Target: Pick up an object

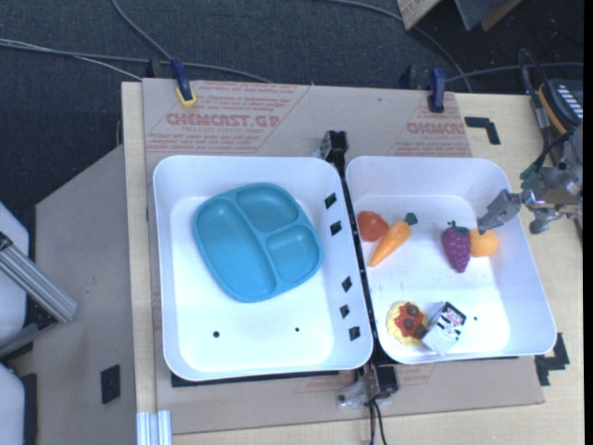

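Two white bins sit on the bench (pixel 278 105). At the right bin (pixel 519 290), the tool (pixel 500 209) hangs just above a small orange fruit (pixel 485 242) beside purple grapes (pixel 455 247). Nothing is grabbed yet. Next it should go down onto the fruit.

Showed as a grey metal end effector (pixel 500 213) of blocky, angular parts. Ended in a slim grey finger, flat and tapered. Carried a bulkier grey housing behind it, cluttered with small brackets and dark fittings. Bore a yellow-and-black piece higher up, near dark cabling.
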`<state>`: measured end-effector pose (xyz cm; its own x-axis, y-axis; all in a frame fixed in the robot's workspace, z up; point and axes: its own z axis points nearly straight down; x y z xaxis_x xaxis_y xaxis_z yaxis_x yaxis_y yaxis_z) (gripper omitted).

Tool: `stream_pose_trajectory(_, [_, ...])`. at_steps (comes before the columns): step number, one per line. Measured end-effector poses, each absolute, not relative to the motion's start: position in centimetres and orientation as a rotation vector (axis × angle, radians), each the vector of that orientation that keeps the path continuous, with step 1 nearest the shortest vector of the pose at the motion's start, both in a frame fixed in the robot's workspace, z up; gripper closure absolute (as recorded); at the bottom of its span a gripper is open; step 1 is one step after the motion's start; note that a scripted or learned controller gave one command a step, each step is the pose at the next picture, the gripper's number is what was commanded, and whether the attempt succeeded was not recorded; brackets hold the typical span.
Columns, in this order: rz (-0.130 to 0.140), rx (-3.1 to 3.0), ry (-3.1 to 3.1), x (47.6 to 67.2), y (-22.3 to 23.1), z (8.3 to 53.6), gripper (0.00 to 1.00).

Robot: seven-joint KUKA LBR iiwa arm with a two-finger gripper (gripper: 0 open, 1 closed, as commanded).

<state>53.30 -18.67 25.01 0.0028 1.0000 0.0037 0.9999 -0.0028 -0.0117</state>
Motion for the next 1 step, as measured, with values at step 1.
stream_pose_trajectory(1, [0.000, -2.220, -2.221, 53.53, -18.64, 25.57, 0.00])
